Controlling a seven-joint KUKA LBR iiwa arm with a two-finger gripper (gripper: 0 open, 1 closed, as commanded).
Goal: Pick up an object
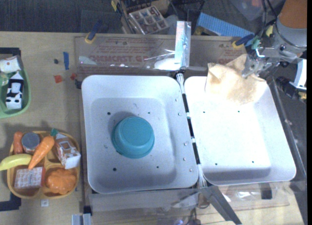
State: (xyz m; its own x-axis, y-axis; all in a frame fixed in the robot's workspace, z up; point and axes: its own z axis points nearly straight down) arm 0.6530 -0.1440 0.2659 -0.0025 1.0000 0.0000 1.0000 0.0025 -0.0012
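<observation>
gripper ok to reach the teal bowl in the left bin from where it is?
Probably yes. The teal bowl sits alone and upside down in the left bin, nothing over it. The gripper is by the beige cloth at the right bin's far edge.

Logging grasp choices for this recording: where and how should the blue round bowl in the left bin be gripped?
The blue round bowl appears to sit upside down on the floor of the left white bin, with bare floor all round it. Probably best to come straight down from above and close the jaws across its outer wall; the domed top offers no rim or edge to pinch.
</observation>
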